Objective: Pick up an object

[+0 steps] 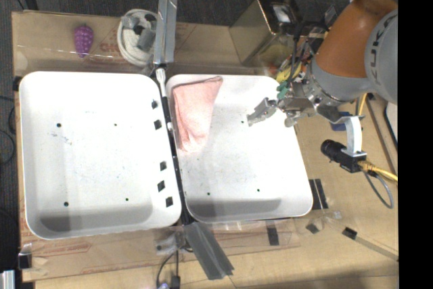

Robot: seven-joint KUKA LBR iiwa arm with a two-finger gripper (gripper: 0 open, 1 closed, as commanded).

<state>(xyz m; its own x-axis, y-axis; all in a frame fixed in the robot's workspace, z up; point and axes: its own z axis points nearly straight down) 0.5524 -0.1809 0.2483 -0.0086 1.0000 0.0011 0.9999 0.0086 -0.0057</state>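
Against the right bin's [298, 203] far-left corner a pink cloth [193, 112] is bunched, unheld. Near the far-right edge the hand [260, 112] is hung; its opening cannot be told.

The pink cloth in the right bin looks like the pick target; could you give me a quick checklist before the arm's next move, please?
1. Target in view: pink cloth lies at the right bin's back left corner: ok.
2. Gripper above the cloth: not ok; it is off to the cloth's right.
3. Cloth unobstructed: ok.
4. Cloth lies flat: not ok, bunched against the wall.
5. Finger opening: cannot tell.
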